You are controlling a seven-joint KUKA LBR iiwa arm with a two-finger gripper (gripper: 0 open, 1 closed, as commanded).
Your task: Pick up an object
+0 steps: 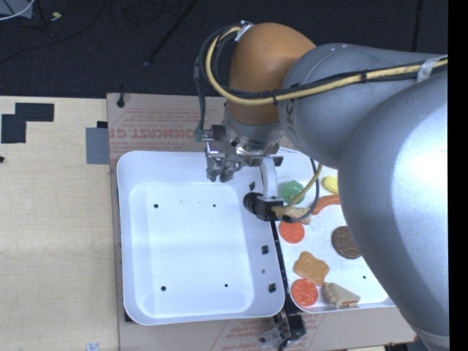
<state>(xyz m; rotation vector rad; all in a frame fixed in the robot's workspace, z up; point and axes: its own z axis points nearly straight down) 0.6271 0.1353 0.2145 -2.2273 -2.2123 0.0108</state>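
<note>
My gripper (223,170) hangs over the far edge of the left bin (126,218), below the orange band of the arm. Nothing shows under or in it. The loose objects lie in the right bin (374,287), to the gripper's right: a green piece (293,191), a yellow piece (330,184), an orange strip (326,204), a red-orange disc (292,232), a brown round cookie (346,242), an orange toast-shaped piece (311,268), a red disc (304,292) and a tan wedge (340,295). The arm hides the far right part of that bin.
A black divider rail (278,258) runs between the two bins. A black cable fitting (257,203) dangles from the wrist near the green piece. Brown cardboard (157,123) lies under the bins, on a pale wooden bench (51,225).
</note>
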